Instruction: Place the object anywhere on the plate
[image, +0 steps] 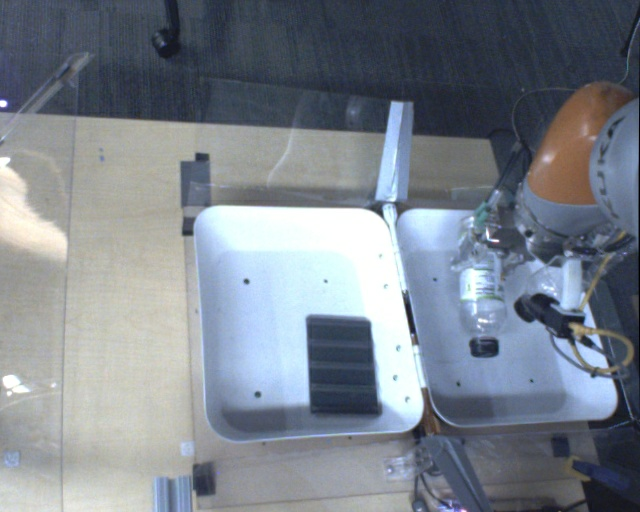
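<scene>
A clear plastic bottle (481, 295) with a white label and a black cap lies lengthwise in the right bin (520, 400), cap toward the front. My gripper (488, 232) hangs over the bottle's far end, at or just above its base, below the grey wrist and orange band. The bottle's base merges with the gripper parts, so contact is unclear. The plate (342, 365), a black ridged rectangle, lies flat in the front middle of the left bin (250, 260), well to the left of the gripper.
The raised rims where the two bins meet (406, 330) run between the bottle and the plate. Cables and a black connector (545, 310) dangle from the wrist over the right bin's right side. A metal bracket (395, 150) stands behind the bins.
</scene>
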